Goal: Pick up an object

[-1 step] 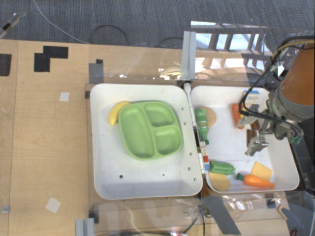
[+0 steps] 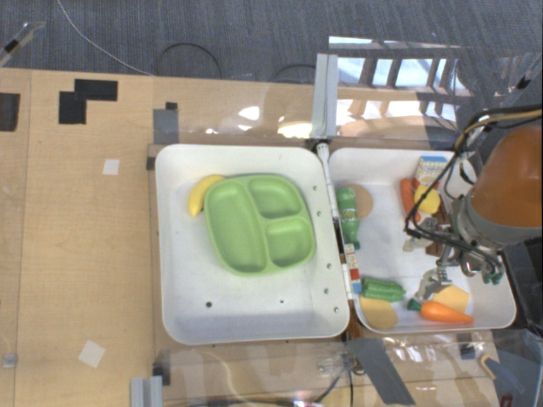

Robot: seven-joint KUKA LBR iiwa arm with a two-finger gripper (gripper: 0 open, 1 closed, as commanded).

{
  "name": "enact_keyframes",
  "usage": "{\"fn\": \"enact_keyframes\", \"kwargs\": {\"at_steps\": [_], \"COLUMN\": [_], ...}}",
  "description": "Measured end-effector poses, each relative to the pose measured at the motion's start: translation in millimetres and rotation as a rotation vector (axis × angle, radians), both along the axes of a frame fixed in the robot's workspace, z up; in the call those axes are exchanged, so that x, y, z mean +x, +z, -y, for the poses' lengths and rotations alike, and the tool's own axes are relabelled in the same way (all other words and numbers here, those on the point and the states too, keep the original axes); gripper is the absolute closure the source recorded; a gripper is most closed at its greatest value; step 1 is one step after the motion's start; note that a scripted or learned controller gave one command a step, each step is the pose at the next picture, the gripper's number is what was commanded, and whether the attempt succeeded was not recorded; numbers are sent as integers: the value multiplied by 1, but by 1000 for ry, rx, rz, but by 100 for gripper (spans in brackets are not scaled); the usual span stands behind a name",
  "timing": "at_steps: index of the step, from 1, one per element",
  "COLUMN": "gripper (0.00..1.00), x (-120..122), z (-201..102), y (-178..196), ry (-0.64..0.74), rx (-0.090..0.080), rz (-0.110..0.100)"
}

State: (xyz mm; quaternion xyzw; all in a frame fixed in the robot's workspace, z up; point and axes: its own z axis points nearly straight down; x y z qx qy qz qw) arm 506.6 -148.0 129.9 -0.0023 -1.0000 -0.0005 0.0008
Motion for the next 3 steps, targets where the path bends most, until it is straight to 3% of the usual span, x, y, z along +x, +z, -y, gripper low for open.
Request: {"fn": "enact_keyframes", "kwargs": {"at_steps": [1,2,3], "gripper": [0,0,100], "x": [72,149,153], "z": [15,-3,-4], "y": [-41,-41,-26], "ry": [-304,-178,-173], "rx": [-2,0,-2], "rz": [15,11,25]}}
